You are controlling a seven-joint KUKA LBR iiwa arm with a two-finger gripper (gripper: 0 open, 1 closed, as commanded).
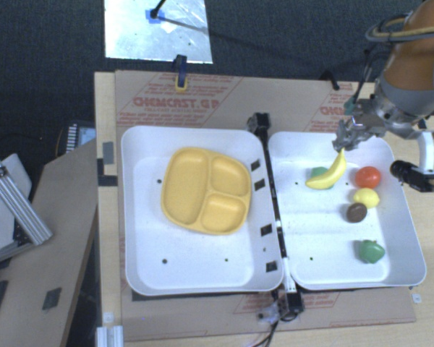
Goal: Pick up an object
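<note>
At lower right of the right bin sits a green toy; further back, a brown ball, lemon and tomato. The banana, right of centre, looks light, stiff and slick: grip mid-curve. Gripper hangs at its upper tip; how the jaws stand I cannot tell.

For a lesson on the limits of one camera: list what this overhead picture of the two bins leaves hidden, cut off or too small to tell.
- Hand: small and blurred above the banana; whether it grips the banana's top end cannot be told.
- Arm: cut off by the right and top edges.
- Small green piece: partly behind the banana, so its shape is unclear.
- Brown item and green item: too small to identify.
</note>
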